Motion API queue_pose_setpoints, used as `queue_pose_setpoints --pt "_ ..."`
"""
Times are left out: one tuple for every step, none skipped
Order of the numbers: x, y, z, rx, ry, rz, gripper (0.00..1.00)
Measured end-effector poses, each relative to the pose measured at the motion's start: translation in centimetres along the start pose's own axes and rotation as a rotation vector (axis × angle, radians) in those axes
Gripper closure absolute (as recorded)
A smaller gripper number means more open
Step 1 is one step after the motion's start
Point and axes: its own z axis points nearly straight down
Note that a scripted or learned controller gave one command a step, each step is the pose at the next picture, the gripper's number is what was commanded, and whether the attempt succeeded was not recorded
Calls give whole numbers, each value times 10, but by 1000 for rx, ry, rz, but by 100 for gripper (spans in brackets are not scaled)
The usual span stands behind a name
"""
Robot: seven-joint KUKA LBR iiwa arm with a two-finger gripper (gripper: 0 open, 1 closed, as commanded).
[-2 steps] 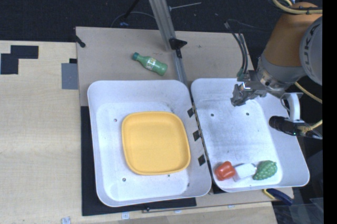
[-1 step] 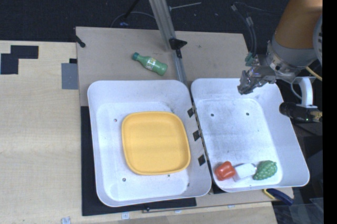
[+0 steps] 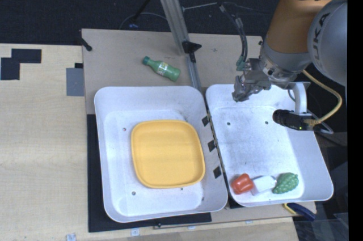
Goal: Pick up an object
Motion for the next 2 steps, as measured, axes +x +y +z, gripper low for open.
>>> queue_pose_setpoints --pt "61 12 6 0 0 0 100" --pt "115 21 20 1 0 0 100"
